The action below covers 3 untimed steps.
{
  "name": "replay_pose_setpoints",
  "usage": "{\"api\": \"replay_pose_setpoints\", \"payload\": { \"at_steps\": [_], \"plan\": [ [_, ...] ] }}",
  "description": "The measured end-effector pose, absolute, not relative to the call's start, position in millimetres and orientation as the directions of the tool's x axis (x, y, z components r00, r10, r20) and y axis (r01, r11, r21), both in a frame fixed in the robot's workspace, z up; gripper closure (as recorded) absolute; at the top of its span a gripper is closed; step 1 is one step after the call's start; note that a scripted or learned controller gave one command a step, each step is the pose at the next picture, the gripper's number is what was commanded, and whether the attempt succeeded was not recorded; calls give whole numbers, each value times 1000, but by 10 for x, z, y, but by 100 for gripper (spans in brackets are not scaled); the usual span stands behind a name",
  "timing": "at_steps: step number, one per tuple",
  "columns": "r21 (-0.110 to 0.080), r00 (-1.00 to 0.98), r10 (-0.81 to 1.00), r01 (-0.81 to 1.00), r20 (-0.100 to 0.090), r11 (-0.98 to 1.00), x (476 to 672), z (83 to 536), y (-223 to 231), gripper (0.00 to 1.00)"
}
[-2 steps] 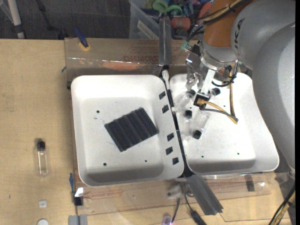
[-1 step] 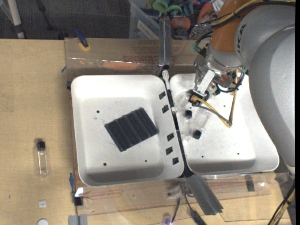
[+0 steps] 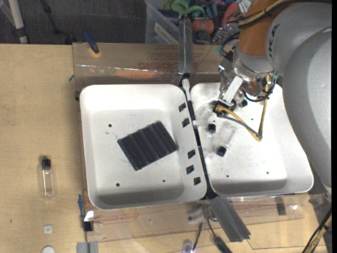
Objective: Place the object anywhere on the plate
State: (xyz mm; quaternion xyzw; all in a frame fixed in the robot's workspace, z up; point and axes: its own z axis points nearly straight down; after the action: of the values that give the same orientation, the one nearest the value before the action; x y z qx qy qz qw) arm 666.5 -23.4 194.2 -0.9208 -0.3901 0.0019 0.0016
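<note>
Gripper (image 3: pixel 217 139) low in right bin (image 3: pixel 263 186), fingers spread either side of a clear object (image 3: pixel 224 136), not yet clamped. Ribbed plate (image 3: pixel 147 144) lies in left bin (image 3: pixel 105 194). Advise closing squarely, lifting straight

Matt, pale wood-grain worktop (image 3: pixel 37 104). Smooth, faintly glossy white plastic bins (image 3: pixel 105 96). Dark, matt, ribbed plate (image 3: pixel 147 145). Clear, glassy vial (image 3: pixel 47 177). Smooth grey arm (image 3: pixel 310 62) casing with glossy orange band (image 3: pixel 255 25).
</note>
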Motion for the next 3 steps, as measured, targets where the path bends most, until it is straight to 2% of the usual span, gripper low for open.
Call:
{"api": "replay_pose_setpoints", "payload": {
  "at_steps": [3],
  "plan": [
    [-5, 696, 718, 718, -2, -696, 6677, 2237, -243, 100]
  ]
}}
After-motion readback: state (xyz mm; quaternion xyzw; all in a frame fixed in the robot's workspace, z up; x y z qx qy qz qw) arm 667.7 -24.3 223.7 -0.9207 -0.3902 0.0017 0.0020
